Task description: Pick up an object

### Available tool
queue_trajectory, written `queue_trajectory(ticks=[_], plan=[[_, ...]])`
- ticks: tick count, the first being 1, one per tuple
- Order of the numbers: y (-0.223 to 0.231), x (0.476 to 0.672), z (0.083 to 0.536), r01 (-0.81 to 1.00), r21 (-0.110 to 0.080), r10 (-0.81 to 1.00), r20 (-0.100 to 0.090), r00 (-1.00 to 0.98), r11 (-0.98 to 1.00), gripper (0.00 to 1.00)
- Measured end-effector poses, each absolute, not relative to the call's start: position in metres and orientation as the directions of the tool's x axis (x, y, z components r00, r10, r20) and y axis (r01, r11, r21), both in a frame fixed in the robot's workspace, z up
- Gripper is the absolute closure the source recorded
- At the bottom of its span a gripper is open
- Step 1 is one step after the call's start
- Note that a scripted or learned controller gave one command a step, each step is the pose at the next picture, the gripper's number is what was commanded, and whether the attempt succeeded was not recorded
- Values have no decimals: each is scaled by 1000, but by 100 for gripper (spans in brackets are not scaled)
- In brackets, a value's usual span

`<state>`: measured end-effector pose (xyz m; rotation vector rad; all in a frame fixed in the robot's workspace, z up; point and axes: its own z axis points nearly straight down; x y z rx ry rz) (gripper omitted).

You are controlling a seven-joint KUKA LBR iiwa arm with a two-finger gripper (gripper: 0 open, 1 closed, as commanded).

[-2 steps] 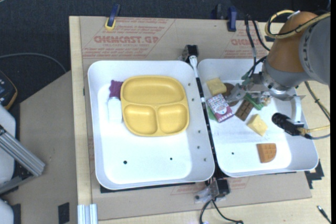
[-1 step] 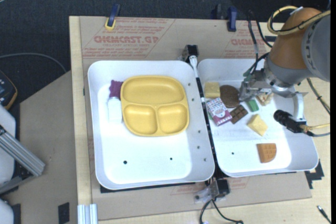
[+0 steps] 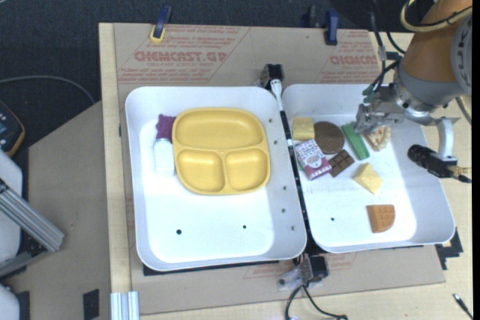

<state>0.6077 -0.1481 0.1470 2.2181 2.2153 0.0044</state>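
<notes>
The end effector (image 3: pixel 373 124) hangs low over the right white plastic bin (image 3: pixel 420 228), near its far edge, just above a green stick-shaped toy (image 3: pixel 355 142) and a pale crumbly piece (image 3: pixel 379 136); whether it grips cannot be told; nothing looks lifted, so the pick remains undone.

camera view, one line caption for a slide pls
Gripper lowered over toy food in the right bin; yellow divided plate in the left bin.

Hand (image 3: pixel 373 124) fingers unclear, purple item (image 3: pixel 164 127) half under yellow tray (image 3: pixel 221 149), arm cut off right
</notes>
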Motion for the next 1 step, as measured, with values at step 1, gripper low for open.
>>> queue_trajectory(ticks=[1], plan=[[-148,613,212,1000,9,1000,-3,-1,1,100]])
